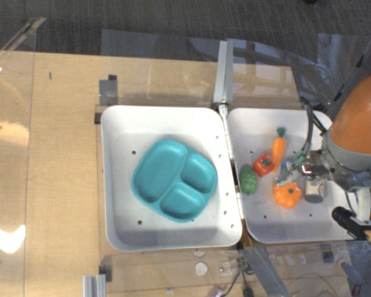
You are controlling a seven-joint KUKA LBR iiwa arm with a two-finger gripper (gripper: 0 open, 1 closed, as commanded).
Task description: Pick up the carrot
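The carrot (278,148), orange with a green top, lies in the right bin (260,228), its green end pointing to the far side. My gripper (295,171) hangs over the right part of that bin, just right of and nearer than the carrot. It sits between the carrot and an orange bell pepper (287,195). Nothing shows between its fingers.
A small red pepper (263,164) and a green vegetable (248,182) lie left of the carrot in the right bin. The left bin (120,221) bears a teal divided plate (175,179). A metal divider post (221,73) stands behind the bins.
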